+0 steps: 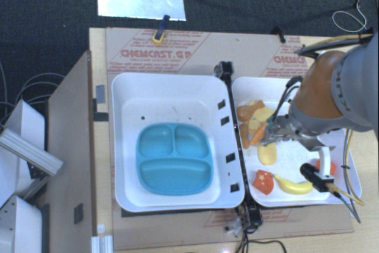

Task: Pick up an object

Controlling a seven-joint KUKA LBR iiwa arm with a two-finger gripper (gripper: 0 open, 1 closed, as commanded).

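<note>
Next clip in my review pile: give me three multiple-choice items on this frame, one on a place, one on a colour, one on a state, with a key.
1. Where does the light-blue plastic divided tray lie?
A. in the left shallow white bin
B. in the right shallow white bin
C. on the bare bench

2. What colour is the toy banana at the near side of the right shallow white bin?
A. green
B. yellow
C. purple

3. Where is the arm's end effector right now?
A. low over the pile of orange and yellow toy food in the right bin
B. over the divided tray
C. outside both bins

Key: 1 A, the tray sits in the middle of the left bin; 2 B, the banana is plainly yellow; 3 A, the end effector sits at the edge of that pile.
</note>
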